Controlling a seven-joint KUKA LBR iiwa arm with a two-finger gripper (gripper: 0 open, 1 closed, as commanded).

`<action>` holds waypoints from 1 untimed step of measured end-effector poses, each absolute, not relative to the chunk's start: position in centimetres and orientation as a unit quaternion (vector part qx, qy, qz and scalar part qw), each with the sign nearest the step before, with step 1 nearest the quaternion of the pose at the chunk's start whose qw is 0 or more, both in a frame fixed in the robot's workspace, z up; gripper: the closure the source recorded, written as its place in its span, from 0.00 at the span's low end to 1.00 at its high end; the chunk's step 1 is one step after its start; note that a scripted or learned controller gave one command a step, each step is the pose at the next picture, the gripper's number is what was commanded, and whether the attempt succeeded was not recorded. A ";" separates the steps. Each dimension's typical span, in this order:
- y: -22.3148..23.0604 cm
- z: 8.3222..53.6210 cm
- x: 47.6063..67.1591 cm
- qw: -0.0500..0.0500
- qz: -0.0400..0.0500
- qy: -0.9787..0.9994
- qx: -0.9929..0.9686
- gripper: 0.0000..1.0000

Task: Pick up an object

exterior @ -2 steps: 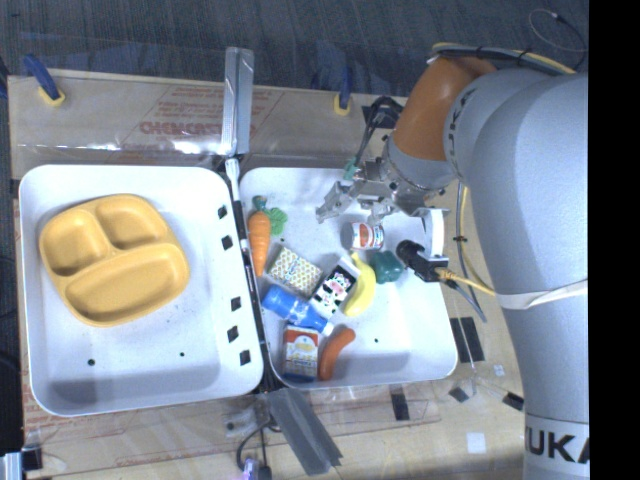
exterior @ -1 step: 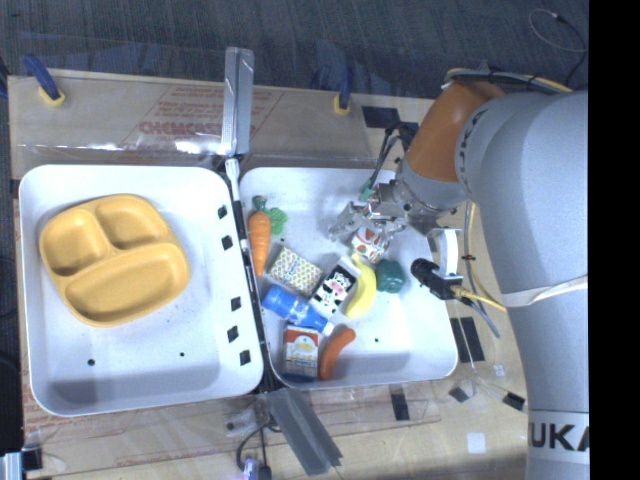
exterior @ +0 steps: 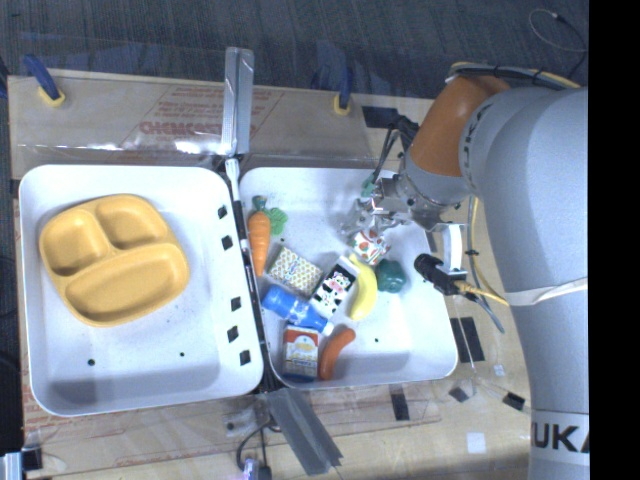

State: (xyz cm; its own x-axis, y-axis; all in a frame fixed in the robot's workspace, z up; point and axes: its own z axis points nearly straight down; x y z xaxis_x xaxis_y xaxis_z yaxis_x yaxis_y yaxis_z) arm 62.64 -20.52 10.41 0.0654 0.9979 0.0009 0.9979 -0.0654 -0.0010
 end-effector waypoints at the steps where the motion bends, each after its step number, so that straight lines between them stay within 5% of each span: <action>1: -14.9 22.4 57.8 0.001 0.000 -0.679 -0.734 1.00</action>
